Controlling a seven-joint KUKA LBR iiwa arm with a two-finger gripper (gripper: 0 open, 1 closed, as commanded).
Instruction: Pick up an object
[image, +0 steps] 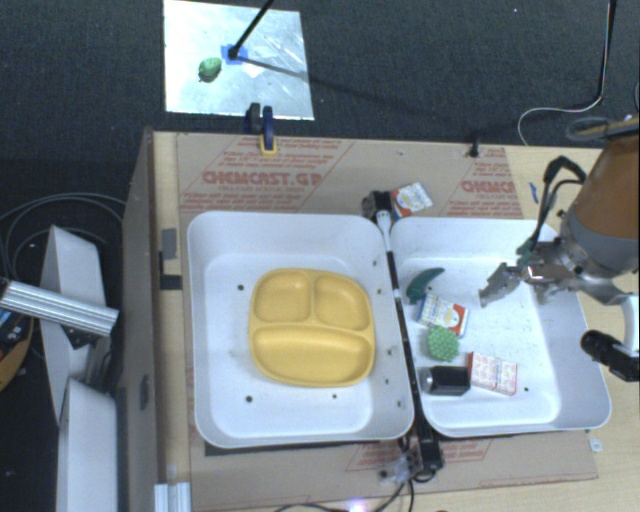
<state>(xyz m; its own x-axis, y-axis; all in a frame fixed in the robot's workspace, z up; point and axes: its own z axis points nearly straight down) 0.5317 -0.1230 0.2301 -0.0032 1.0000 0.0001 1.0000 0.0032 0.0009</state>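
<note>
On the brown bench we keep our gripper (497, 290) above the right bin (580, 400), jaws state unclear, because the small objects (445, 340) cluster there.

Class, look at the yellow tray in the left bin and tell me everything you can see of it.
The yellow tray is a rounded rectangular plate, seemingly of smooth plastic, moulded into three compartments: two smaller ones at the far side and one long one at the near side. All three hold nothing. It lies flat and upright, slightly turned, near the middle of the left bin, resting on the bin's floor. Nothing else touches it; the gripper is over the right bin.
</note>
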